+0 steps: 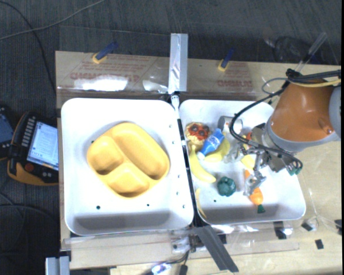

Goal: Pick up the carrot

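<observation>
Carrot (256, 197) lies on right bin (292, 208) floor near front edge, not lifted; hand (253, 179) hangs just above it, fingers spread, gripping nothing; descent and closing left; yellow tray (128, 158) in left bin untouched

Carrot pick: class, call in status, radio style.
End effector low in right bin, just above carrot. Grip unconfirmed. Green toy close on camera-left.

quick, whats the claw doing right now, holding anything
Claw: right above the carrot in the right bin; open or shut cannot be told.
</observation>
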Controlling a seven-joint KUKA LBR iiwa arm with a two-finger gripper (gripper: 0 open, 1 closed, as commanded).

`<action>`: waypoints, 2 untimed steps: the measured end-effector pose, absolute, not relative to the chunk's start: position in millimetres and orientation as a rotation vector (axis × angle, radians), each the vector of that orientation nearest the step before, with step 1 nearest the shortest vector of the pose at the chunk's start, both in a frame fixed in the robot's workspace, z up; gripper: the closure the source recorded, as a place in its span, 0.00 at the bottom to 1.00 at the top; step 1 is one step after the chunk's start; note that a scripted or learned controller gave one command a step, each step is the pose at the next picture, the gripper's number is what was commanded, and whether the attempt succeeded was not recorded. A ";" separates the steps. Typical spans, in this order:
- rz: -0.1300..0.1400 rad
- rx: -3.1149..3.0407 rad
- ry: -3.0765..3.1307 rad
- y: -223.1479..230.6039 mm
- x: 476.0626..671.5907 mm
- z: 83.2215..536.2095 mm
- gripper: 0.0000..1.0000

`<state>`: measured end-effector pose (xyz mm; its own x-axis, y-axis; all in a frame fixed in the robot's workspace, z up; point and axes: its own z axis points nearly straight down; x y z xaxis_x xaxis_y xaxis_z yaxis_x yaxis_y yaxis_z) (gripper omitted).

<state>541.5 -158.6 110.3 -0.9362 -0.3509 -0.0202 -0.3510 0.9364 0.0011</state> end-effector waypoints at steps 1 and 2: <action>0.002 0.379 3.117 -156.0 530.4 140.0 0.00; -0.003 1.283 2.868 -186.2 488.5 156.6 0.00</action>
